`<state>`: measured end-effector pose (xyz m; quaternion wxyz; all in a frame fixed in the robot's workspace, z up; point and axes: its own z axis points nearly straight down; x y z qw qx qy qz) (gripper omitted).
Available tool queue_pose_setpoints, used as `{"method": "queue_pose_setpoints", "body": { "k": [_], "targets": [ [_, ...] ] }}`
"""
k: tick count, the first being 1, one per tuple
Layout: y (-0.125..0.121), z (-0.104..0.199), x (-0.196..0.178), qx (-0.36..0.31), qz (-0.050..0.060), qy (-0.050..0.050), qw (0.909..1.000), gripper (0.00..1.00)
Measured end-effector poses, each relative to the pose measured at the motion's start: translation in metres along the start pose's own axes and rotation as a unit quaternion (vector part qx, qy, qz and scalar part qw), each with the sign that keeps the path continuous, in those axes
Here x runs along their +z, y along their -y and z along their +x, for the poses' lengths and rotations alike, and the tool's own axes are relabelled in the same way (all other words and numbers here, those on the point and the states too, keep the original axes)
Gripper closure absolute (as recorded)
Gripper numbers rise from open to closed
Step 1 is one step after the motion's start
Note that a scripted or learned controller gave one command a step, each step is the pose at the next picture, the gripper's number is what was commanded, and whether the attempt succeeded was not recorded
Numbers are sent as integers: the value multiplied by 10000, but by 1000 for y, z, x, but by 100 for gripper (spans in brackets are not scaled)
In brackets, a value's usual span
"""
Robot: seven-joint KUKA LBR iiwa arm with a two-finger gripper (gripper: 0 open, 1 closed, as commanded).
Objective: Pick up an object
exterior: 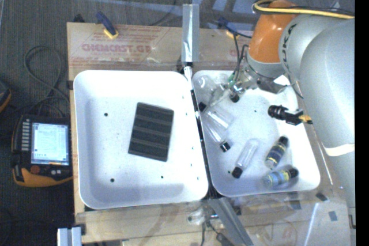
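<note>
My gripper [233,91] hangs low over the back left part of the right bin [311,178], under the orange wrist band. Clear plastic pieces [209,88] lie right beside it on its left; I cannot see whether any of them is between the fingers. Several small things lie in the right bin: a clear vial [218,120], a clear tube with a black cap [244,158], a dark little bottle [277,151] and a bluish bottle [281,177] at the front. A black ribbed pad [151,131] lies flat in the middle of the left bin [92,181].
The grey arm covers the right bin's right side. A ridge [199,129] parts the two bins. A handheld screen unit [41,147] with cables sits on the floor to the left of the bench. A cardboard sheet [127,46] lies behind the bins.
</note>
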<state>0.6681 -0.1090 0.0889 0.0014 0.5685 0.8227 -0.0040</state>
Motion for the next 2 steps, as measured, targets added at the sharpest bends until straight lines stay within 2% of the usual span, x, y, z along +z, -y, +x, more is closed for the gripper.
{"method": "queue_pose_setpoints", "body": {
  "k": [1, 2],
  "targets": [
    [-2, 0, -11, -2, -26, 9, 10000, 100],
    [-21, 55, -128, 580, -25, -27, 9983, 100]
  ]
}}
